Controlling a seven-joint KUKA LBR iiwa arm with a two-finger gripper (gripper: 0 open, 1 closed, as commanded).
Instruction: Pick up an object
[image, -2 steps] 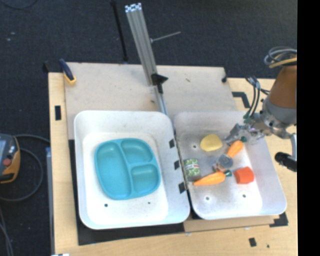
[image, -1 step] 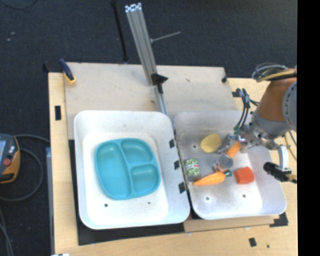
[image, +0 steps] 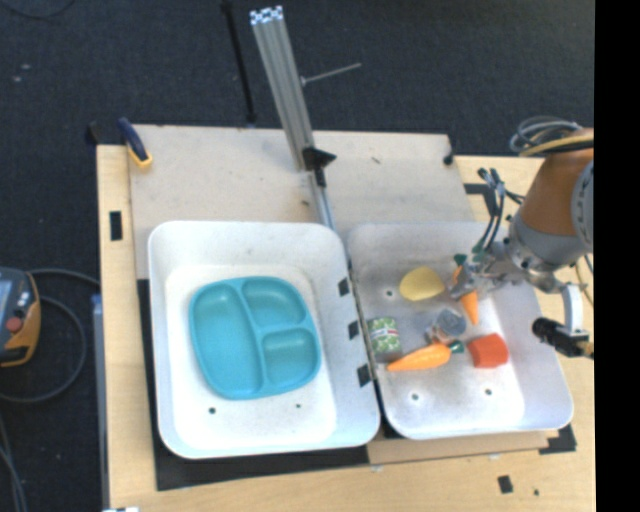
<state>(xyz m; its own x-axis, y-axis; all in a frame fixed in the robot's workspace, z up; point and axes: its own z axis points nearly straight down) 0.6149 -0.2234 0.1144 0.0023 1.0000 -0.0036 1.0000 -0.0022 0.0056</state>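
**Over the right bin, nothing lifted yet**

Dark floor surrounds a pale wooden bench (image: 250, 180) carrying two white bins. Left bin (image: 170, 400): a blue divided plate (image: 255, 335). Right bin (image: 540, 400), right of centre frame: yellow lump (image: 421, 284), orange carrot (image: 420, 357), red block (image: 488, 351), small green-printed packet (image: 383, 334), greyish piece (image: 449, 322).

My claw (image: 468, 290) sits low beside the yellow lump, over something orange; I cannot tell its state. I judge this the reaching step. Next: settle on one piece, close squarely, lift straight.

Packet print too small to read.
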